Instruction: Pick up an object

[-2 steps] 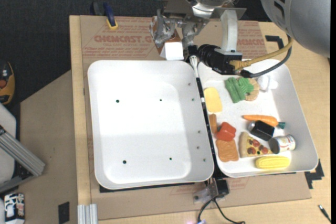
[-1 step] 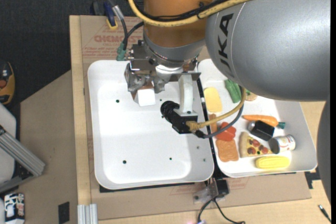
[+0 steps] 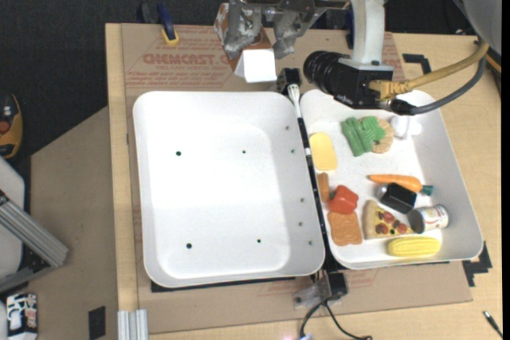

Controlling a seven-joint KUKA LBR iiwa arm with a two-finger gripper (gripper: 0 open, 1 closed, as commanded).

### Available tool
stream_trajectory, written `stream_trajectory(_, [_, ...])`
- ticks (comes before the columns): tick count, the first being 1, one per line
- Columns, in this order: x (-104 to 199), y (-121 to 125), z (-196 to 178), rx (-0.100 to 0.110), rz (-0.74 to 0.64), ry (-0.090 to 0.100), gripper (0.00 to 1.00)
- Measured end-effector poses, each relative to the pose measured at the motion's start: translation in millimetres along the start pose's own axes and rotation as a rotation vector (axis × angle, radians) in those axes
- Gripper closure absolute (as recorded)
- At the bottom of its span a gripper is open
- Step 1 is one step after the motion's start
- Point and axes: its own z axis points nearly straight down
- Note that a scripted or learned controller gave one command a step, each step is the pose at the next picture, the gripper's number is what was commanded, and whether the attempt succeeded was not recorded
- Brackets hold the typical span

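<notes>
My gripper hangs high over the back edge of the bench, above the far rim between the two bins. A small white block sits between its fingertips, and the fingers are closed against its sides. The right bin holds several toy foods: a green piece, a yellow piece, a carrot, a red pepper, a pizza slice, a corn cob and an orange waffle.
The left bin lies beside the right one. A black object and a small white can lie among the foods. A blue and yellow clamp sits at the cardboard's back left.
</notes>
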Motion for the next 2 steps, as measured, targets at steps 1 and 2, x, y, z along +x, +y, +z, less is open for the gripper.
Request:
stream_trajectory(1, [-4.1, -10.9, 107.8, 0.031, 0.004, -0.014, 1.00])
stream_trajectory(2, [-43.6, 38.3, 67.2, 0.013, 0.008, -0.009, 1.00])
